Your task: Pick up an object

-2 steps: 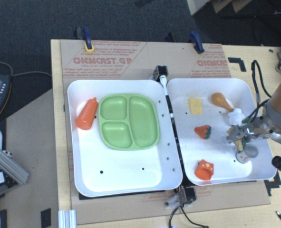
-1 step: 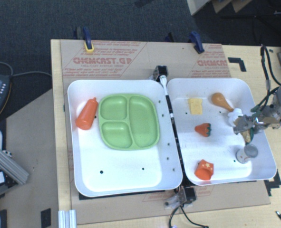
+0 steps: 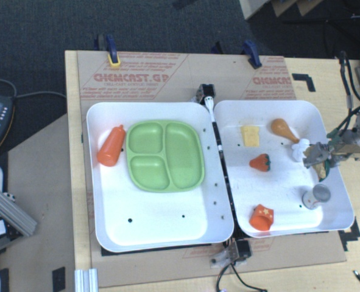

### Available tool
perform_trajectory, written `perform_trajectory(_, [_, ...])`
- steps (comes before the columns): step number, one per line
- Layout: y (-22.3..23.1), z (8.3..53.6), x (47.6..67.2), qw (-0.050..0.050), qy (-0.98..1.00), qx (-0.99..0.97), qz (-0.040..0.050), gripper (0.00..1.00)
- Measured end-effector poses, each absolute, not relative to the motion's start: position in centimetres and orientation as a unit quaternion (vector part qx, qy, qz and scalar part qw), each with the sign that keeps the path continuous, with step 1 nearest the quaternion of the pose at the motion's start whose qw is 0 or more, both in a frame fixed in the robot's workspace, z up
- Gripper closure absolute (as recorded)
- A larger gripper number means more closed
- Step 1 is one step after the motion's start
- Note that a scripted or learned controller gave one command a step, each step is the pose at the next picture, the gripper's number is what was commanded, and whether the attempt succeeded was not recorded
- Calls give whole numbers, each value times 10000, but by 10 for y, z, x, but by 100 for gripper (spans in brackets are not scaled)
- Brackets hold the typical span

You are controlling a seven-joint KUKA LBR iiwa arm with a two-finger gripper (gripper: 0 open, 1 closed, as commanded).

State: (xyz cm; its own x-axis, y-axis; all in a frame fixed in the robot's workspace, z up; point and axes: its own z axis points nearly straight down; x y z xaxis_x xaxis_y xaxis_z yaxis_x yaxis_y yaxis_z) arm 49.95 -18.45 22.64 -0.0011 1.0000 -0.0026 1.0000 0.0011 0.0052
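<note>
The table [image 3: 167,78] is a brown board clamped at its far edge over dark carpet, and it carries two shallow white bins side by side. The left bin [image 3: 106,212] holds a green divided plate [image 3: 165,156] near its centre and an orange bottle-shaped toy [image 3: 111,146] lying just left of the plate, close to the bin's left wall. The right bin [image 3: 283,111] holds the candidate objects: a pale yellow block [image 3: 250,135] toward the far side, a tan drumstick-shaped toy [image 3: 284,129] to its right, a red pepper-like toy [image 3: 260,162] near the middle, an orange-red piece [image 3: 262,217] at the near edge, and a small grey cylinder [image 3: 317,195] near the right wall. The claw [image 3: 317,156] reaches in from the right and sits low over the right side of the right bin, just beyond the white end of the drumstick toy and on the far side of the grey cylinder. Whether the claw is apart or together cannot be told at this resolution, and no object is visibly between its parts. Judged from this layout, no pick is complete: every object rests on a bin floor. Remaining work appears to be the full grasp and lift.
</note>
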Motion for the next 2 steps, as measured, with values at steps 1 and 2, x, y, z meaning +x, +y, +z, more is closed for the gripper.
perform_trajectory(1, [-127, 216, 508, -17, 7094, 7048, 4, 100])
perform_trajectory(2, [-71, 214, 512, -19, 7095, 7047, 6, 100])
